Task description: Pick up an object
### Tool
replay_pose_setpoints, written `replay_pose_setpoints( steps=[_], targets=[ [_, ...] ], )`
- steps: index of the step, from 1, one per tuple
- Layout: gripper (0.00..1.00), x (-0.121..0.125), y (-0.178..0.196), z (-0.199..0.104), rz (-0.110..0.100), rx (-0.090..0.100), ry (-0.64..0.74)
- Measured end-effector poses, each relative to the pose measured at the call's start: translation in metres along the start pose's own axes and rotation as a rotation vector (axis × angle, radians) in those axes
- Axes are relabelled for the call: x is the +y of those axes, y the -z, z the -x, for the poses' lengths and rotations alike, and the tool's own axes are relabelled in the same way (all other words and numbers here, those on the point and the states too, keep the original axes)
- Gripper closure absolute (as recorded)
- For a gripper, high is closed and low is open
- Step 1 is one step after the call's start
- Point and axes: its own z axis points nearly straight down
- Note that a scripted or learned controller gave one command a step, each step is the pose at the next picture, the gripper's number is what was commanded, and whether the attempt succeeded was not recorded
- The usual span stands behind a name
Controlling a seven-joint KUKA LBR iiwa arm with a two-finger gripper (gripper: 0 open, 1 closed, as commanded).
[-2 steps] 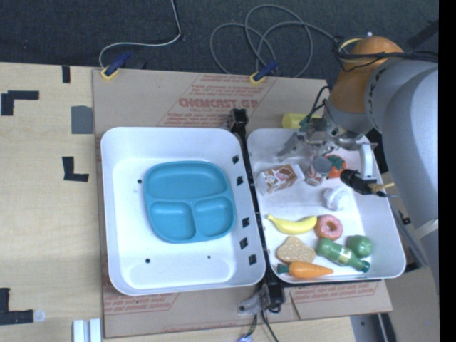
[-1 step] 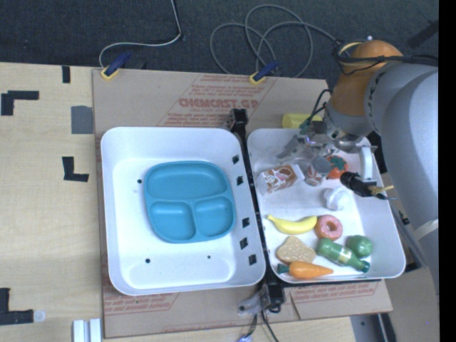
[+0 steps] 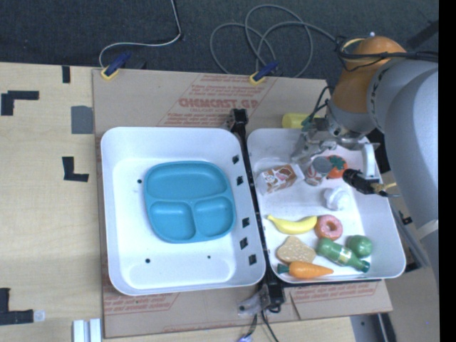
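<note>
The right bin point(image 3: 381, 223) holds several toy foods. A brown-and-white wrapped snack point(image 3: 278, 178) lies near its left wall. Toward the front lie a yellow banana point(image 3: 292, 224), a pink donut point(image 3: 328, 227), a slice of toast point(image 3: 294, 250), an orange carrot point(image 3: 310, 269) and a green bottle-shaped piece point(image 3: 343, 255). A small white object point(image 3: 335, 198) sits mid-right. My gripper point(image 3: 312, 157) hangs low over the back of this bin, just right of the snack. A grey-and-red item point(image 3: 330, 166) lies right beside the gripper.
The left bin point(image 3: 121, 191) holds a blue divided plate point(image 3: 190, 200). A yellow piece point(image 3: 293, 120) rests on the cardboard behind the right bin. The arm's grey bulk point(image 3: 410, 134) covers the right bin's far right side. Cables loop behind the bench.
</note>
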Motion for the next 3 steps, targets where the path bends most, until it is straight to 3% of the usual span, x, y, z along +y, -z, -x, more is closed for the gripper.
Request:
replay_pose_setpoints(
  steps=[1,2,3],
  targets=[
    [0.00,0.000,0.000,0.000,-0.001,0.000,0.000],
    [1.00,0.000,0.010,-0.001,0.000,0.001,0.001],
    [0.00,0.000,0.010,-0.001,0.000,0.000,0.001]
  ],
)
